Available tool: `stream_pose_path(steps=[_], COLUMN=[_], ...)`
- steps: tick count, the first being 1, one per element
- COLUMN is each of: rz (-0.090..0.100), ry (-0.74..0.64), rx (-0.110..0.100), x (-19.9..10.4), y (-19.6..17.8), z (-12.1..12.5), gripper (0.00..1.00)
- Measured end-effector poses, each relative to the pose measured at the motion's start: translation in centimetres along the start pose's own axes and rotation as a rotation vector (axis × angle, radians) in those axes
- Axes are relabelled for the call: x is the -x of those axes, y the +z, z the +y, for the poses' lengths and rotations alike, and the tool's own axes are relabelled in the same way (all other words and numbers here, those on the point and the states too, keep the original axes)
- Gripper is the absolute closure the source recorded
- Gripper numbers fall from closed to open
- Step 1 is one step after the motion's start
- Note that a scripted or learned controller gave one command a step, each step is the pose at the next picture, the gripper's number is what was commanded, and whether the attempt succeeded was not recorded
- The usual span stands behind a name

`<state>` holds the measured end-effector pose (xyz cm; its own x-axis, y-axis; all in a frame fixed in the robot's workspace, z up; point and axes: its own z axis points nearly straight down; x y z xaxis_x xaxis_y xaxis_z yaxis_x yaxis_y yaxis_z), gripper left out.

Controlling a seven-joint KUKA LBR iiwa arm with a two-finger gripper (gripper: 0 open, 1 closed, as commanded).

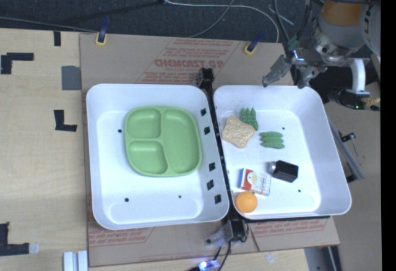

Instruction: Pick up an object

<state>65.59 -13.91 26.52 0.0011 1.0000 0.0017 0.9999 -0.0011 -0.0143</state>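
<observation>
Grey claw (pixel 286 73) hangs spread open and holding nothing above the right white bin's (pixel 322 140) far rim, so no pick yet: square tan cracker (pixel 237 132), green pea pods (pixel 271 138), small orange ball (pixel 246 202) all lie inside untouched.

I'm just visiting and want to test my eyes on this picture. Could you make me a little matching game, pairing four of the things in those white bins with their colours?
Things:
1. divided plate
2. round fruit
3. slice of bread
4. small box

Colours:
A. black
B. orange
C. light green
D. tan

Pairs: 1-C, 2-B, 3-D, 4-A
</observation>
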Motion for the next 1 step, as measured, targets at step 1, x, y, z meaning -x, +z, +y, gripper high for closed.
stream_pose_path(steps=[1], rz=[-0.002], ry=[-0.003], rx=[0.013], x=[-0.06], y=[-0.86], z=[0.19], gripper=[0.00])
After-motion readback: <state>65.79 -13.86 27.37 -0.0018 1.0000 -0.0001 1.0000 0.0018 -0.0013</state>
